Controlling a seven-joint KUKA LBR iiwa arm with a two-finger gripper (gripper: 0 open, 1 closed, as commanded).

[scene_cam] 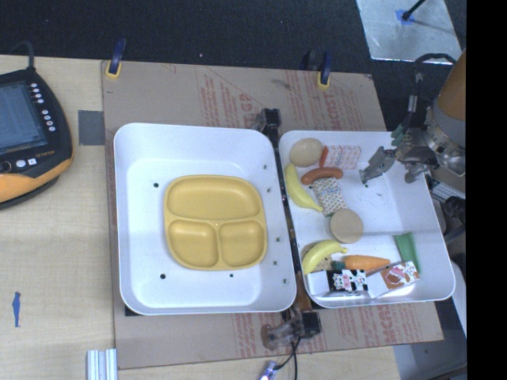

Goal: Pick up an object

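My gripper hangs over the far right part of the right bin, its two fingers spread open with nothing between them. Below and left of it lie the bin's objects: a beige round bun, a red sausage, a pink wafer, a long banana, a speckled packet, a tan disc, a second banana, a carrot, a green piece and a black-and-white carton.
The left bin holds a yellow divided tray. A teach pendant rests on the bench at the far left. Clamps pin the cardboard at its far edge.
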